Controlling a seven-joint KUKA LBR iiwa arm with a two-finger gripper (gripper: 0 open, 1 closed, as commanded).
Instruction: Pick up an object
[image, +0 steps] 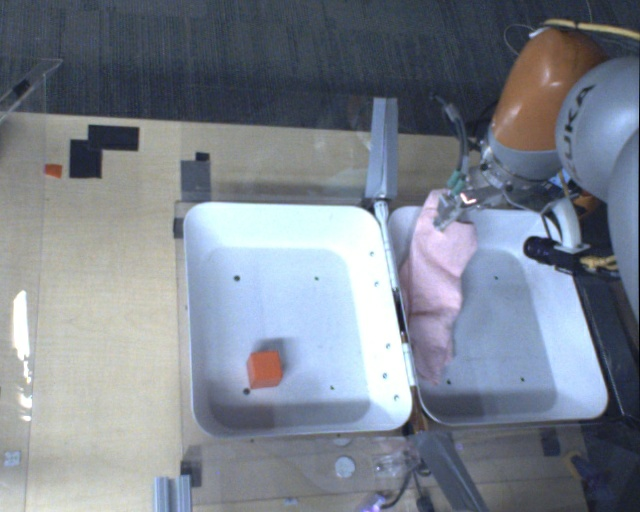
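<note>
The arm reaches in over the far right corner of the tabletop (100, 300), and the end effector (455, 200) sits low at the far left corner of the right bin (540, 400). Right at its tip is the top of a pink cloth (435, 290), which drapes along that bin's left wall down toward the near edge. Whether the cloth is actually gripped, I cannot tell from here. Over in the left bin (290, 240), an orange block (265, 369) lies by itself near the near left corner, well apart from the arm
</note>
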